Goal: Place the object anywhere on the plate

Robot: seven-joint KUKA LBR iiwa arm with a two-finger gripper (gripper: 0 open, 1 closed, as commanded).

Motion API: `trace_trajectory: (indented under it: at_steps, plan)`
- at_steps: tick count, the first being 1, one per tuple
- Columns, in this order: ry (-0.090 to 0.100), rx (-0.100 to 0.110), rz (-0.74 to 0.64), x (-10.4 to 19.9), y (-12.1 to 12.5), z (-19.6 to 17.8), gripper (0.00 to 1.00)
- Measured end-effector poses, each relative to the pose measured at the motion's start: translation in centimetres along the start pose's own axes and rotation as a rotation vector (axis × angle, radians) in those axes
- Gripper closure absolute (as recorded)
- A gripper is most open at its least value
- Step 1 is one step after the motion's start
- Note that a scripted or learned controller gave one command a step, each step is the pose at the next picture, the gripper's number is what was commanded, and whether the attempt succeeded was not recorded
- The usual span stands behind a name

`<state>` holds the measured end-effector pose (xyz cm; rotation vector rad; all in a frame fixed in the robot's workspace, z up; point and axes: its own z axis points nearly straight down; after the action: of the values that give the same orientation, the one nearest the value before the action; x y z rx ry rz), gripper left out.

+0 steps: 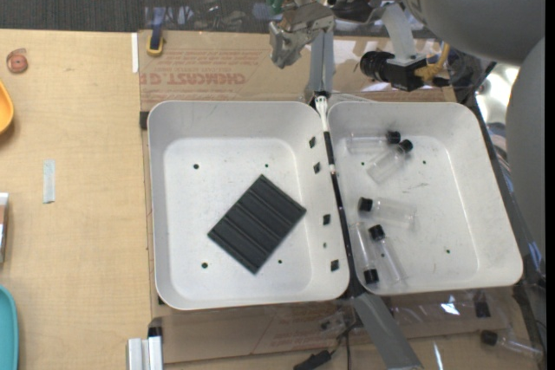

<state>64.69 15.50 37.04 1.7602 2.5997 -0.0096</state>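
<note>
Gripper (pixel 293 43) hangs above the bins' far edge, can't tell how the jaws stand. Next it needs to grab a vial (pixel 388 148) for the dark plate (pixel 257 223).

Mirrored "CHEMCYZT" on cardboard (pixel 204 69)

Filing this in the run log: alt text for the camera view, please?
Two shallow white bins sit side by side on a bench: the left bin holds a dark ribbed plate lying flat and turned at an angle, and the right bin holds several clear tubes with black caps. The grey arm's claw hangs above the bins' far edge, near where they meet.
</note>
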Motion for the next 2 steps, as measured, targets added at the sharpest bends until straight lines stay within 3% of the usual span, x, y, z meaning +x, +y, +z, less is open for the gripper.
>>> trace_trajectory:
  at_steps: [1,2]
  plan:
    - [0.004,-0.002,-0.246,0.0,-5.9,12.6,1.00]
    - [0.003,-0.006,-0.969,0.7,-9.4,9.5,1.00]
